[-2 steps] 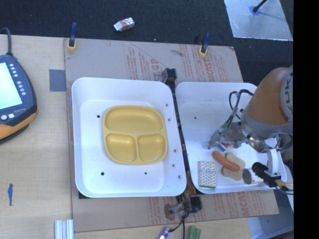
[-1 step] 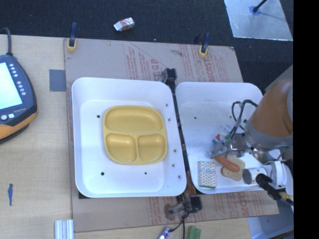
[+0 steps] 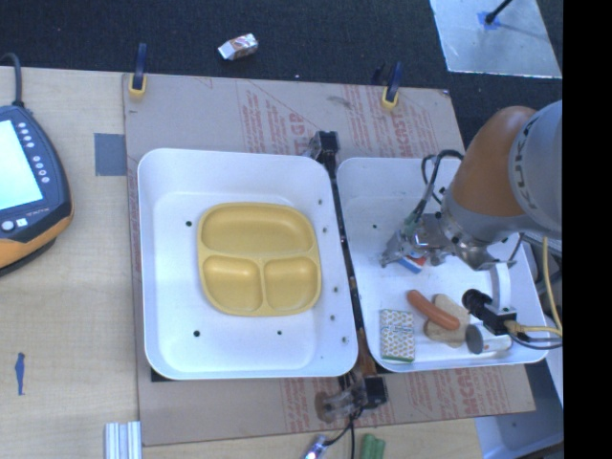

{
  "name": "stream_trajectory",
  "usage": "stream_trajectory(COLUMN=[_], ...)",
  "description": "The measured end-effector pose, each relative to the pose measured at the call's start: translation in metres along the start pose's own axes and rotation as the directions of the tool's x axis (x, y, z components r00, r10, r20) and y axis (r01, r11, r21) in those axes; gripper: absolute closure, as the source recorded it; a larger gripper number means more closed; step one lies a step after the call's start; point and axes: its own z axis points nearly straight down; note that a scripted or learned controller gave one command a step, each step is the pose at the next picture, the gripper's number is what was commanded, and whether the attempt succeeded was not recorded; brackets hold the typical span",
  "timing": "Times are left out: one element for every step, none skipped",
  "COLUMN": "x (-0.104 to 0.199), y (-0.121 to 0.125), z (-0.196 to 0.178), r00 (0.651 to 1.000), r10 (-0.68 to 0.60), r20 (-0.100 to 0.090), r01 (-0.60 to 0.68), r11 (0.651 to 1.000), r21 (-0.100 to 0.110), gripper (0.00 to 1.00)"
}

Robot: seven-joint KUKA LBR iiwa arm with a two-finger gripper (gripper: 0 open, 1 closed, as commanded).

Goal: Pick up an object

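The right bin (image 3: 378,194) holds a red sausage (image 3: 425,304), a tan bun piece (image 3: 446,319) touching it, and a small brownish lump (image 3: 473,338) near the front right corner. A green-and-white patterned pack (image 3: 397,335) lies at the bin's front left. My gripper (image 3: 409,250) hangs low over the middle of this bin, behind the sausage and apart from it. Nothing shows in its grasp. The grey arm with its orange band (image 3: 492,175) comes in from the right above it.
The left bin (image 3: 163,256) carries a yellow divided plate (image 3: 258,256). A tablet-like pendant (image 3: 24,185) lies on the bench at far left. A crumpled wrapper (image 3: 238,47) lies on the dark floor behind. Clamps hold the cardboard base at its back edge.
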Motion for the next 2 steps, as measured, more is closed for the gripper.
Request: stream_trajectory(x=[-0.001,-0.0009], y=[-0.0002,-0.0003], z=[-0.01,-0.0099], r00=[1.0,1.0], r10=[0.0,-0.001], r20=[0.0,0.0], r01=[0.0,0.001], r11=[1.0,1.0], r21=[0.002,0.002], gripper=[1.0,0.0])
